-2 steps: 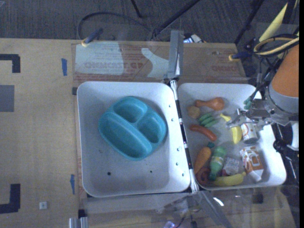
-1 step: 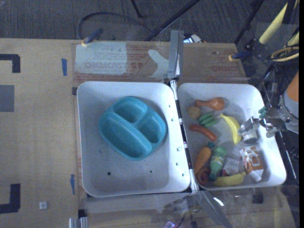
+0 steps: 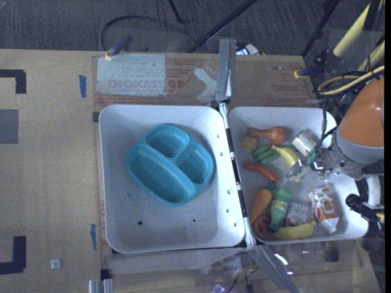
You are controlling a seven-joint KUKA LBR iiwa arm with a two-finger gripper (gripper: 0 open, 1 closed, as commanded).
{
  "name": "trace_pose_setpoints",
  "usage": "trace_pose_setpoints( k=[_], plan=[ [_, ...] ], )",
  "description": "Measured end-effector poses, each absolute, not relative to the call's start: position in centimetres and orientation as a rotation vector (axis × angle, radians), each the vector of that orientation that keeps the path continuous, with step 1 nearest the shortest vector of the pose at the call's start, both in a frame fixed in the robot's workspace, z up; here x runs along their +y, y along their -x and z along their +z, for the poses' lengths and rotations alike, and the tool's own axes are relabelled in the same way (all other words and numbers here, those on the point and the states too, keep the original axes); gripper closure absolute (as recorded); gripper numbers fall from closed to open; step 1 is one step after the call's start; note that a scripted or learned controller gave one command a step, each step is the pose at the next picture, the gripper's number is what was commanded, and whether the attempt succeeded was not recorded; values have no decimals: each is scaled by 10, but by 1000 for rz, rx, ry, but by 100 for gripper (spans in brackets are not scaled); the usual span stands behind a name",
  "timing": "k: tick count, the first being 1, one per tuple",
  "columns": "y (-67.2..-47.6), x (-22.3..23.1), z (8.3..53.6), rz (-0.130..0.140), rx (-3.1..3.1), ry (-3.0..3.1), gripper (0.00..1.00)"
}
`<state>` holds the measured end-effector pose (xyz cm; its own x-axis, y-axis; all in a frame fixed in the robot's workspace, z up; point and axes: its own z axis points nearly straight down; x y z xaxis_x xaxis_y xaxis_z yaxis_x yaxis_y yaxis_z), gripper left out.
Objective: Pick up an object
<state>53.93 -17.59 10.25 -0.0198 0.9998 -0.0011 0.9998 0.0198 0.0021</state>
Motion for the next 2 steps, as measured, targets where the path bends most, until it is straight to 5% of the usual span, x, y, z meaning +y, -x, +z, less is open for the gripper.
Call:
trace_pose_setpoints(
  k=[1, 2],
  plan=[
    [-540, -177, 112, 2, 2237, -2198, 100],
    [-631, -131, 92, -25, 2072, -2369, 100]
  ],
)
